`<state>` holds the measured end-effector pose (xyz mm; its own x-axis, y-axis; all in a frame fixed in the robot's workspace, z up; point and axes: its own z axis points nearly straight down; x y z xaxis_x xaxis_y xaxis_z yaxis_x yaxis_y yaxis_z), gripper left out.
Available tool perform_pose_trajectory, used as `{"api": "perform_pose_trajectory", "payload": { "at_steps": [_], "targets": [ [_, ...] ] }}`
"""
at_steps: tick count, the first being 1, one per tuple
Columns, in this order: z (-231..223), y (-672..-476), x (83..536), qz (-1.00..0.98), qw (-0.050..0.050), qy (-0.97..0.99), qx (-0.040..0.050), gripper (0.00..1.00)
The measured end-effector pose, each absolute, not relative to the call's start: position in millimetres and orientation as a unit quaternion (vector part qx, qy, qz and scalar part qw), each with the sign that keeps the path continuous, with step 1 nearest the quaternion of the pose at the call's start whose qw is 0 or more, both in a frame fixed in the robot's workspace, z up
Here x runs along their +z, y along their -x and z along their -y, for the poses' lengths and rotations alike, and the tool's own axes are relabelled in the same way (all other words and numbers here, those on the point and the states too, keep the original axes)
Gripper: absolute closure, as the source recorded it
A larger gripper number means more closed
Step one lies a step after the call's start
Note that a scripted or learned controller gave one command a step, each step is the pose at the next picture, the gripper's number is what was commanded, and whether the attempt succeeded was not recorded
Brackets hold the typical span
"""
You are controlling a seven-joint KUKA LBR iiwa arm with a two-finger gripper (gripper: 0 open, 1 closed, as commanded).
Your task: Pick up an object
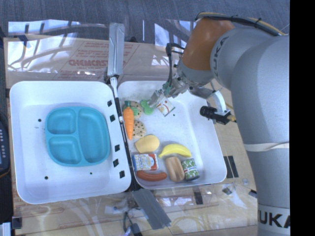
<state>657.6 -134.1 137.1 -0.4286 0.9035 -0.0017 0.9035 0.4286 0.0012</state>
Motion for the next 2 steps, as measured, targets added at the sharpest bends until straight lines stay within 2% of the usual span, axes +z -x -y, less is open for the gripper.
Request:
{"api": "perform_pose_trajectory", "payload": {
  "at_steps": [1, 2],
  "targets": [
    [141.4, -644.2, 112.8, -0.864, -0.002, -0.504, -0.0009, 1.0],
    [168.2, -657.5, 91.2, -0.785, 0.0, -0.619, -0.0006, 1.0]
  ]
}}
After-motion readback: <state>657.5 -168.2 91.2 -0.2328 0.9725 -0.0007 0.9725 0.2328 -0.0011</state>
